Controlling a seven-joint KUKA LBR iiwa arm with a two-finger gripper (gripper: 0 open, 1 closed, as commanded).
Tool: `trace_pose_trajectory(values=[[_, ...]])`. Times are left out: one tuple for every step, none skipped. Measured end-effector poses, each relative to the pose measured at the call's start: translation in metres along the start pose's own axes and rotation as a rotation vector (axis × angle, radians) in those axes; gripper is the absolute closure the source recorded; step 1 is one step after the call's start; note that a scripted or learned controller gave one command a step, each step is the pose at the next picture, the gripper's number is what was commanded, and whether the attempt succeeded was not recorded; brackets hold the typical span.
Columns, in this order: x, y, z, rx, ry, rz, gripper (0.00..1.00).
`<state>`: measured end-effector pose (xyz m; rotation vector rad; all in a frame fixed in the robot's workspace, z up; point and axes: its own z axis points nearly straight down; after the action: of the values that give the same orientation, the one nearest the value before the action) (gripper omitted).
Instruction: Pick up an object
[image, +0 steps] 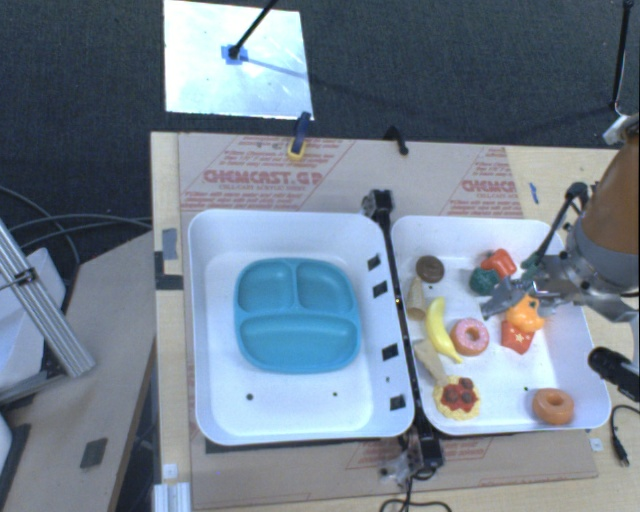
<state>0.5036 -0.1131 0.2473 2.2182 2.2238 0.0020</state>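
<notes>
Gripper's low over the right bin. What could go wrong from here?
1. The gripper sits where the orange toy, the teal piece and the red-orange toy crowd together, so it may nudge or catch the wrong one.
2. The pink donut and banana touch; either could shift.

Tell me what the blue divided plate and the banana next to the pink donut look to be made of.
The blue divided plate looks like moulded plastic with a matte finish: one even colour, soft rounded compartment ridges, no glare. The banana seems a plastic toy: flat, uniform yellow with a faint sheen and no blemishes, though too small to be sure. The pink donut beside it looks like toy plastic as well.
</notes>
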Motion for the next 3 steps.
trace_pose_trajectory(values=[[-0.039, -0.019, 0.168, 0.001, -0.003, 0.006, 0.00], [-0.097, 0.047, 0.046, -0.018, -0.011, -0.001, 0.00], [-0.085, 0.101, 0.169, 0.000, -0.001, -0.003, 0.00]])
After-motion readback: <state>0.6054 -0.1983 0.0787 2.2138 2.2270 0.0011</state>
